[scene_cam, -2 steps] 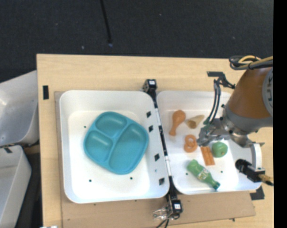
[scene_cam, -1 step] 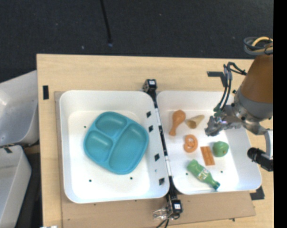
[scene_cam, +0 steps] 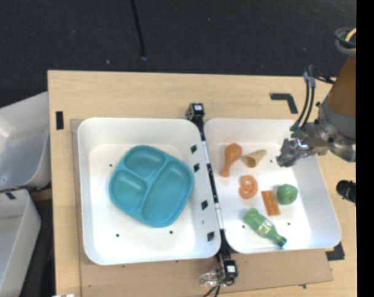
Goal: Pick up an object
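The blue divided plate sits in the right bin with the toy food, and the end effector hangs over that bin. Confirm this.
Wrong on one point: the camera view shows the blue divided plate in the left bin. The toy food and the end effector are at the right bin, as stated.

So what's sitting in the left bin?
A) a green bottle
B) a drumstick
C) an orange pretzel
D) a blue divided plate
D: the blue plate lies alone in the left bin, while the small toy foods all lie in the right bin.

Blue plate (scene_cam: 151, 185); green bottle (scene_cam: 263, 227); white bins (scene_cam: 94, 228).
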`<state>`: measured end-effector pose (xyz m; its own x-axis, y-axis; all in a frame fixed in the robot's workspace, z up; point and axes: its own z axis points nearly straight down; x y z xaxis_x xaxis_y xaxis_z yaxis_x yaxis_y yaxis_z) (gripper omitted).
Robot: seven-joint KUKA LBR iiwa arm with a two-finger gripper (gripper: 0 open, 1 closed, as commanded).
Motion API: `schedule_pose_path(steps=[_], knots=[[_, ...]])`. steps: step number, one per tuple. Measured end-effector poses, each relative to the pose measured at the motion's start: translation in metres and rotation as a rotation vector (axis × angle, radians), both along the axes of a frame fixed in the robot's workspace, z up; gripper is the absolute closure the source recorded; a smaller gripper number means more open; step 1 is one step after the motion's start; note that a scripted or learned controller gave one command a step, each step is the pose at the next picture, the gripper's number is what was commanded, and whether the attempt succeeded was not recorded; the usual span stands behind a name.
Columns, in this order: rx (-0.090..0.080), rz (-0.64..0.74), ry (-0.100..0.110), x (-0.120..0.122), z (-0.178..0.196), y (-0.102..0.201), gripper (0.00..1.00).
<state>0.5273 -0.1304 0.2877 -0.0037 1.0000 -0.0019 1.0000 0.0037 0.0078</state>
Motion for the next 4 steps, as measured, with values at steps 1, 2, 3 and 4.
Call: schedule_pose_path(steps=[1,2,3,4], knots=[[0.002,0.002,0.009,0.017,-0.018,0.047,1.00],[0.002,0.004,0.006,0.035,-0.019,0.105,1.00],[0.002,0.003,0.006,0.064,-0.027,0.149,1.00],[0.003,0.004,0.006,0.080,-0.033,0.210,1.00]])
